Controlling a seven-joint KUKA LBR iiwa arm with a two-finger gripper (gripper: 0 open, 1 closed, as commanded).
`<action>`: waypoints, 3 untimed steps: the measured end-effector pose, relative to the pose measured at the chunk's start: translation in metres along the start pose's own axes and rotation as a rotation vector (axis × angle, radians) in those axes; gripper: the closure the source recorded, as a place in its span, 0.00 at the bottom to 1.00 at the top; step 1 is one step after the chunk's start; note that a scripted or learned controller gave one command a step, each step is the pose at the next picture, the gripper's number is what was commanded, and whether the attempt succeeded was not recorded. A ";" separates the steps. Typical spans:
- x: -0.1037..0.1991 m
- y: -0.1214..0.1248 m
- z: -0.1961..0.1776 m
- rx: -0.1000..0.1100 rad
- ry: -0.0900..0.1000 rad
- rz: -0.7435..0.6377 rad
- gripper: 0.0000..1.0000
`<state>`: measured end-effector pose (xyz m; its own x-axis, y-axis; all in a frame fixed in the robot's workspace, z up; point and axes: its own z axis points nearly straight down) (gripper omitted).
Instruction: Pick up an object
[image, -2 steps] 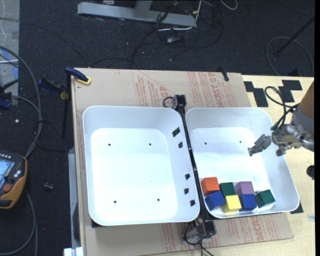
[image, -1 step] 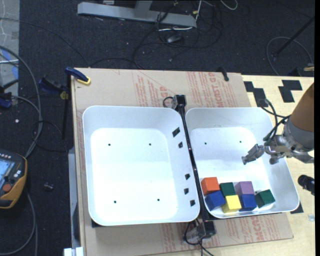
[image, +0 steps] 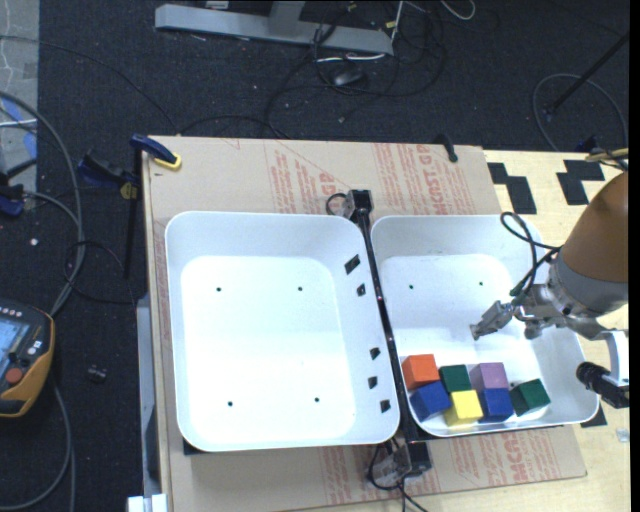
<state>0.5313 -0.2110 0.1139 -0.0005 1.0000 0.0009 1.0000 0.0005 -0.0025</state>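
From the camera view, the claw hangs over the bare floor of the right bin, with nothing between its prongs; whether they sit apart or together I cannot tell at this size. The blocks lie below it in the picture, huddled along the bin's near wall: an orange block, a green block, a purple block, a dark green block, 2 blue ones and a yellow block. The purple block looks nearest. They touch one another, leaving little room between them. The arm reaches in from the right, wrist bent toward the bin's middle. The left bin lies beside it on the bench.
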 end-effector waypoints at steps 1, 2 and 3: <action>0.000 0.001 -0.012 -0.003 -0.001 0.000 1.00; 0.006 -0.003 -0.057 -0.005 -0.002 0.000 1.00; 0.005 0.008 -0.107 -0.006 -0.002 0.000 1.00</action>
<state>0.5393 -0.2065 0.2208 -0.0009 1.0000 -0.0012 1.0000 0.0009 0.0036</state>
